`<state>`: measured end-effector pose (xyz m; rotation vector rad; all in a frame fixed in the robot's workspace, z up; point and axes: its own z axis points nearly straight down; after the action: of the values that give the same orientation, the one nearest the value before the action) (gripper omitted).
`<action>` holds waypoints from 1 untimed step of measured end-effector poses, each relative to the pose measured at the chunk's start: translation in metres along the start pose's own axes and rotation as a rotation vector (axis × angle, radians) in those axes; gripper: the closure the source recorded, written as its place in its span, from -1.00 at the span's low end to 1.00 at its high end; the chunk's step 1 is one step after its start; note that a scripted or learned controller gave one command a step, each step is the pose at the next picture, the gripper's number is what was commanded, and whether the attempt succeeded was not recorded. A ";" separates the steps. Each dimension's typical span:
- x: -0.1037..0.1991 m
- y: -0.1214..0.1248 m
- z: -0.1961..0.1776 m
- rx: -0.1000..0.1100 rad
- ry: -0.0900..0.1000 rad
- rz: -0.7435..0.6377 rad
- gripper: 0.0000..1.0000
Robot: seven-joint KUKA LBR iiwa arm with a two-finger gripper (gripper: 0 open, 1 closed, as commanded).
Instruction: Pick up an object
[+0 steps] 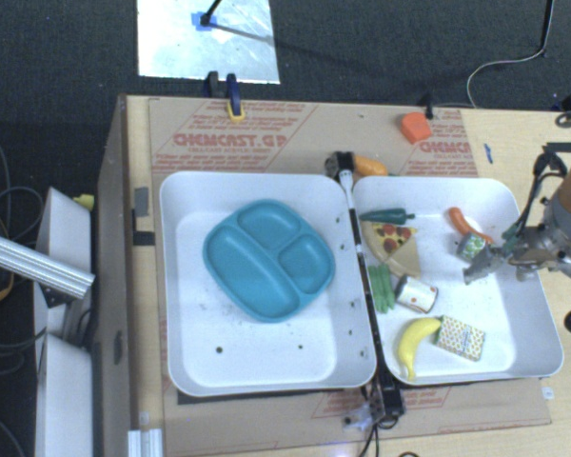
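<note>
Two shallow white bins side by side on the desk (266, 131). In the left bin (186, 350), a blue divided plate (266, 258), lying flat near the middle. In the right bin (533, 350), a scatter of toy food: a pizza slice (392, 240) near the upper left, with a dark green pepper (388, 215) just above it; green beans (381, 287) along the left wall; a small white can (417, 296) lying on its side just beside them; a banana (414, 341) at the lower edge, touching a patterned box (460, 338) on its right; an orange carrot (463, 223) near the upper right, with a small green can (472, 247) just below.

Reaching in from the right, the grey arm, with the jaws (487, 265) low over the right bin, just beside the small green can. Spread or pressed together: cannot tell. Nothing seen between them.
</note>
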<state>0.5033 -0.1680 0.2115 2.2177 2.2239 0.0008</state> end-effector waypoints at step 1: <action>0.036 0.106 0.058 0.000 0.001 -0.001 -1.00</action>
<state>0.6088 -0.1320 0.1534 2.2165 2.2255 0.0020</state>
